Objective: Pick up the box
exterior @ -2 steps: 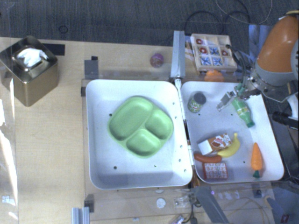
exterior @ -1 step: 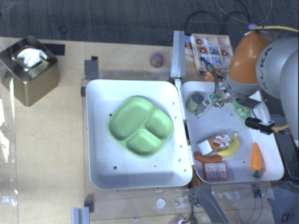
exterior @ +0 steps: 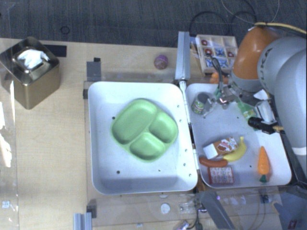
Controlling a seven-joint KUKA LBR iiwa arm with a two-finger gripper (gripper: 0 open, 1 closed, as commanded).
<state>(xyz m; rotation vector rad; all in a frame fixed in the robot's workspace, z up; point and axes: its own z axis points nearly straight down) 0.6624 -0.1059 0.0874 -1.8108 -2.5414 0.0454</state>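
Observation:
A small red box [exterior: 221, 175] lies flat at the front edge of the right bin [exterior: 278, 176]. Just behind it sits a white and orange carton [exterior: 221, 146], leaning against a banana [exterior: 239, 150]. My gripper [exterior: 214, 101] hangs over the back left of the right bin, well behind both boxes. It is next to a small grey can [exterior: 199, 104], which lies to its left. Nothing shows in its grasp.
A red sausage [exterior: 213, 162], a carrot [exterior: 263, 161] and a green item [exterior: 245, 110] also lie in the right bin. The left bin [exterior: 100, 176] holds a green divided plate [exterior: 144, 129]. A patterned flat box [exterior: 214, 52] rests on the bench behind the right bin.

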